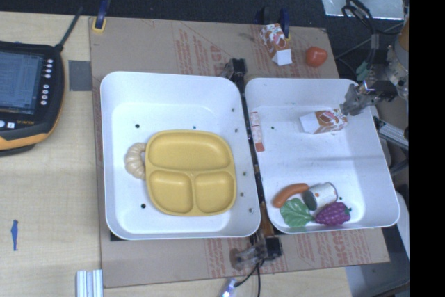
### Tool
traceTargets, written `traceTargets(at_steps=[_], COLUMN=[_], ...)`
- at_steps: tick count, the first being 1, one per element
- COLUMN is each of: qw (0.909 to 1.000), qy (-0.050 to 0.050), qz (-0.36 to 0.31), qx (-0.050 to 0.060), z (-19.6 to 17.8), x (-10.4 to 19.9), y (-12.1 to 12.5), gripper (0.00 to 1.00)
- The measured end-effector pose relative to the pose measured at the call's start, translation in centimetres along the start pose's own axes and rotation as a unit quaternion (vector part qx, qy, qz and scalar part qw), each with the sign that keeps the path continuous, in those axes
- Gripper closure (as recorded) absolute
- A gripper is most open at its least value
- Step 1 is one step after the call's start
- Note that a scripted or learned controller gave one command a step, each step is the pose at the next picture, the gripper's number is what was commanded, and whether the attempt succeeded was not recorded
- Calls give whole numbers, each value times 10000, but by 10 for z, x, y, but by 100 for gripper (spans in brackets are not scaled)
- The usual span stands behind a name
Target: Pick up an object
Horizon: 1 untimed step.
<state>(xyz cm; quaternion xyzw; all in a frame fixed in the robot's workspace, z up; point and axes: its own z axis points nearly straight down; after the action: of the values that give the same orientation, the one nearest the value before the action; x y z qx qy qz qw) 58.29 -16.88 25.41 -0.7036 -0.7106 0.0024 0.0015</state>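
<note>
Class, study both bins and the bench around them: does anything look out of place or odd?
Yes. A small carton and a red tomato-like item lie on the cardboard beyond the right bin, outside either bin. A tan pastry sits wedged beside the yellow tray.

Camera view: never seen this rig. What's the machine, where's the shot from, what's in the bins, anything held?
One fixed camera looks down at a slant on a bench. The robot arm reaches in from the right; its gripper sits over the right bin, right beside a small carton; whether it holds the carton cannot be told. That bin's near corner has a toy sausage, a green leaf, a small can and purple grapes. The left bin holds a yellow divided tray with a beige piece beside it.
</note>
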Motion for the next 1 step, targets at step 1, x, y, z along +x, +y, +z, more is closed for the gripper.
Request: traceTargets(at_steps=[1], qw=[10000], qy=[9], qz=[29], qx=[-20], z=[-7], x=[49], y=[63], gripper=[100])
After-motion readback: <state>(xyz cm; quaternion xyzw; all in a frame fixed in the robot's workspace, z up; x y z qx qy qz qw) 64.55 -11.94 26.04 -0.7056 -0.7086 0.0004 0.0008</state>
